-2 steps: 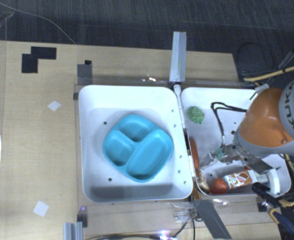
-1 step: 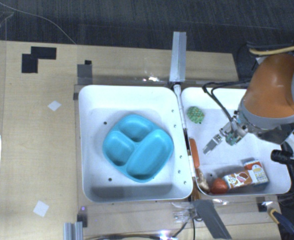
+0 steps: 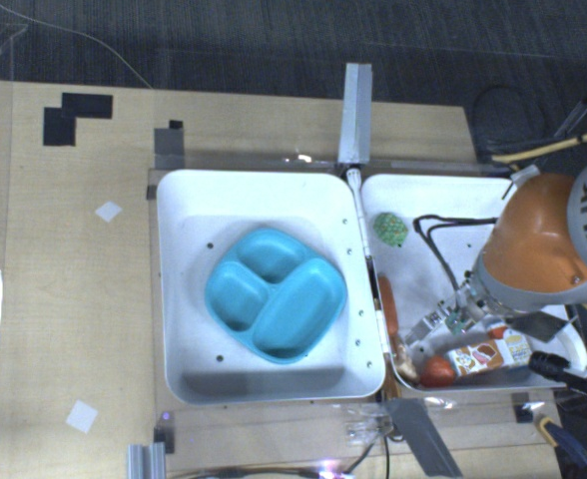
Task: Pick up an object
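My gripper (image 3: 435,325) is low in the right bin (image 3: 443,200), near its front left corner, at the end of the grey arm with the orange band (image 3: 536,242). Just in front of it lies a red round tomato-like object (image 3: 436,371). Beside that, a red bottle with a white label (image 3: 488,354) lies on its side. A long orange-red stick (image 3: 386,305) lies along the bin's left wall, just left of the gripper. A small green ball (image 3: 391,230) sits at the bin's back left, well away from the gripper.
The left bin (image 3: 189,208) holds a blue divided plate (image 3: 275,293). A black cable (image 3: 443,230) loops across the right bin's floor behind the gripper. A grey metal post (image 3: 355,108) stands behind the wall between the bins.
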